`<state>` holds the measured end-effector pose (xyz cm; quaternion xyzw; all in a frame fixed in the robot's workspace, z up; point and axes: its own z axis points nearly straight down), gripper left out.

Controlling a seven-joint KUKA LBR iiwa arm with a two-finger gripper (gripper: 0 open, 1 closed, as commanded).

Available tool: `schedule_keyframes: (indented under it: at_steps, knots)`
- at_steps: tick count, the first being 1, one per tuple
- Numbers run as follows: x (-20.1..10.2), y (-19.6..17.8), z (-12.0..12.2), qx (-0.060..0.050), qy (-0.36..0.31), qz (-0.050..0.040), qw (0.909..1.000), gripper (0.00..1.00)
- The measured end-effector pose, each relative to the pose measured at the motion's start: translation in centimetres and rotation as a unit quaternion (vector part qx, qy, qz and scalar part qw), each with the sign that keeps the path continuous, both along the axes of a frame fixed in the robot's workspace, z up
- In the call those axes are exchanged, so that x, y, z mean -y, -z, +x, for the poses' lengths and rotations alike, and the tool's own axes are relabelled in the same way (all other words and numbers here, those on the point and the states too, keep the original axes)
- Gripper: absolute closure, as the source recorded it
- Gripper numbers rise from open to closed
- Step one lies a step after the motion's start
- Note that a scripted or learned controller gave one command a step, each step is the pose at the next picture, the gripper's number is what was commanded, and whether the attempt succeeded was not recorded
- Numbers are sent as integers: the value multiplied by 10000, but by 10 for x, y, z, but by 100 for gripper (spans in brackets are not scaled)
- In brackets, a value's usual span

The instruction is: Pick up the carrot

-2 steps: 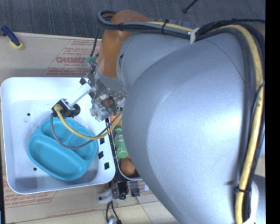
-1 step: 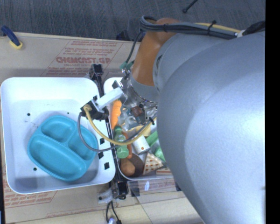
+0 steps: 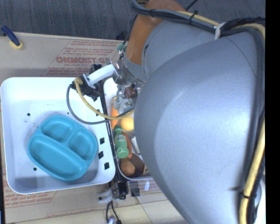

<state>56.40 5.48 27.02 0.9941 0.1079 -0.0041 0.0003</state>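
The big grey arm (image 3: 200, 120) leans over the right bin (image 3: 126, 174), hiding most of it, while the left bin (image 3: 14, 125) holds a blue divided plate (image 3: 63, 146). The jaws (image 3: 123, 94) sit low at that bin's left wall, whether open or closed I cannot tell. The carrot (image 3: 114, 112) seems to lie just under them, an orange sliver, so I'd judge this the descent, with a clean closing next.

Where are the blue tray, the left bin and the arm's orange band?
Blue tray (image 3: 61, 146): camera view, on the ridge between its compartments.
Left bin (image 3: 18, 90): camera view, on the bare white floor near its upper left corner.
Orange band (image 3: 141, 36): camera view, on its lit orange side.
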Motion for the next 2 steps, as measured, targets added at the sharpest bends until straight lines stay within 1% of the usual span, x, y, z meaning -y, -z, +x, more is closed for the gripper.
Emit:
schedule_keyframes:
  at_steps: [1, 2]
  knots:
    - [-78, 30, -23, -21, -29, 11, 10000, 100]
    - [-15, 51, 30, -30, 33, -23, 10000, 100]
